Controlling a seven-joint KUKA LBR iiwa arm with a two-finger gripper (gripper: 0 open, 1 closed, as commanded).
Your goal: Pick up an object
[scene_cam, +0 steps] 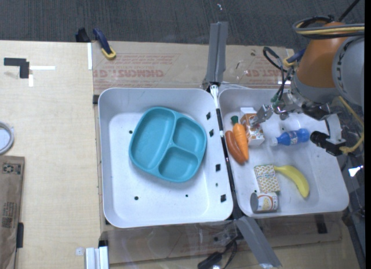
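Pale wood table (46, 105) carries two white bins (110, 146), with dark carpet (145, 1) beyond; whether the pincer (272, 111) over the right bin (330, 198) is clenched, I cannot tell.

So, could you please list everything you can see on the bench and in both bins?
Plate: one, blue, three compartments, in the left bin.
Carrots: two, orange, left side of the right bin.
Carton: one, white and orange, beside the carrots.
Bottle: one, blue and white, lying mid-bin.
Banana: one, yellow, front of the right bin.
Box: one, patterned yellow, left of the banana.
Can: one, on its side, front corner.
Clamp: one, blue and yellow, behind the left bin.
Gripper: one, above the carton.
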